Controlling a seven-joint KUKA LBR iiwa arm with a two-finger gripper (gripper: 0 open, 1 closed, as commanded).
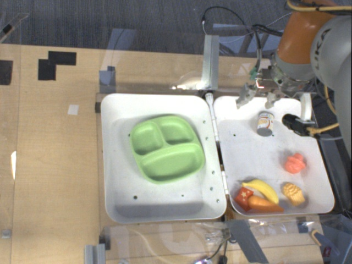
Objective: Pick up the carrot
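The carrot [264,204] is an orange wedge lying at the front edge of the right bin [242,147], just below a yellow banana [262,190]. My gripper [257,99] hangs over the far edge of that bin, well away from the carrot. Its two fingers [245,98] are spread apart, open, with nothing between them. A small can [265,123] stands just in front of the gripper.
A red item [243,194] touches the carrot's left end. A yellow-brown lump [293,193] lies to its right and a pink-red item [295,163] sits further back. The left bin [118,191] holds a green divided plate [166,147]. Cables hang near the wrist [297,124].
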